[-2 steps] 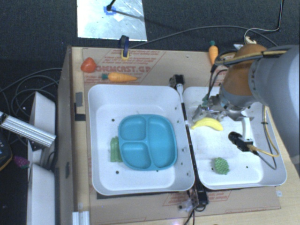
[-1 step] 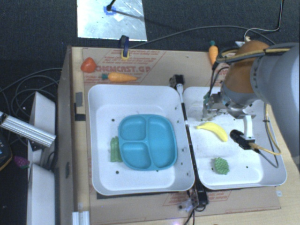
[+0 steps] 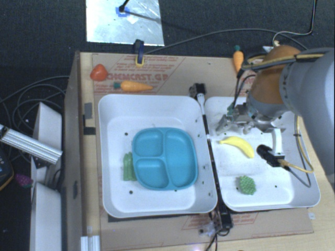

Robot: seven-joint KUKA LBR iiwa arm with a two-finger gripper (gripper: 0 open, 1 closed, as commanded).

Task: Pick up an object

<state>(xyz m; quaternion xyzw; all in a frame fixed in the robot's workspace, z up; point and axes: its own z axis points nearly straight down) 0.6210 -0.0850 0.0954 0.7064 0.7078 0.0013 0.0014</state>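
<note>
Two toys lie in your right bin: a curved yellow banana, smooth and tapering to both ends, near the middle, and a knobbly green broccoli piece at its six o'clock. Your gripper hangs at the banana's twelve o'clock, just beside it, and you cannot tell how wide it stands.

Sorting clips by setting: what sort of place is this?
Likely a robotics lab bench, not a kitchen: a grey arm reaches over two white bins holding toy food such as a banana, with loose cables on dark carpet.
</note>
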